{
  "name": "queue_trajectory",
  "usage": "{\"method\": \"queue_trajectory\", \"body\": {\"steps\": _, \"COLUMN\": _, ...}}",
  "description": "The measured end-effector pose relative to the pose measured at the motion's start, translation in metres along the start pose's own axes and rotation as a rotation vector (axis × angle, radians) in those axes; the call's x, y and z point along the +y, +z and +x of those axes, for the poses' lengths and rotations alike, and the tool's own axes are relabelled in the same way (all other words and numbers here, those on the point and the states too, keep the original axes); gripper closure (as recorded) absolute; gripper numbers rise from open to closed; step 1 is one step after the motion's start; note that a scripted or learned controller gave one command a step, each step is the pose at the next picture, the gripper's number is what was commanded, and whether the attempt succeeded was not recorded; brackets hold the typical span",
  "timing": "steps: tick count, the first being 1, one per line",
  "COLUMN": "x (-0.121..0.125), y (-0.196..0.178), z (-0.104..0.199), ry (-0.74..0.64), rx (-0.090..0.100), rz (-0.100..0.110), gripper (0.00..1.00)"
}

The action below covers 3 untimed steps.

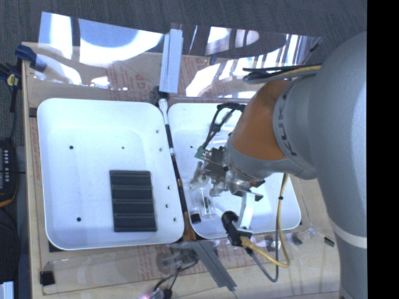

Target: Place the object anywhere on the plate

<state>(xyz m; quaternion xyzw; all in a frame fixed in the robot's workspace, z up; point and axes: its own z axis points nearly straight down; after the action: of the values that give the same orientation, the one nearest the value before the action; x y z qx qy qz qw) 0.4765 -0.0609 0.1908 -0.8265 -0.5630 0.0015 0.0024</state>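
Camera view: arm's gripper (pixel 201 199) low over right bin (pixel 187 126), finger state cannot be told; dark ridged plate (pixel 132 200) lies in left bin (pixel 75 123).

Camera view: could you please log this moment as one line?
arm: over right bin | hand: low in bin | dark ridged plate: left bin

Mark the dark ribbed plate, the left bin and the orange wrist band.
dark ribbed plate (pixel 133 200), camera view, middle of its ribbed top.
left bin (pixel 87 126), camera view, bare white floor above the plate.
orange band (pixel 257 126), camera view, middle of the orange surface above the wrist.
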Motion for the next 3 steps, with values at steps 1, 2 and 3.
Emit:
{"method": "queue_trajectory", "body": {"steps": 1, "x": -0.024, "y": 0.0, "z": 0.063, "ry": 0.082, "rx": 0.001, "rz": -0.003, "gripper": 1.0}}
{"method": "queue_trajectory", "body": {"steps": 2, "x": -0.065, "y": -0.022, "z": 0.161, "ry": 0.077, "rx": -0.001, "rz": 0.001, "gripper": 1.0}}
{"method": "queue_trajectory", "body": {"steps": 3, "x": -0.07, "y": 0.095, "z": 0.208, "ry": 0.148, "rx": -0.003, "rz": 0.002, "gripper": 1.0}}
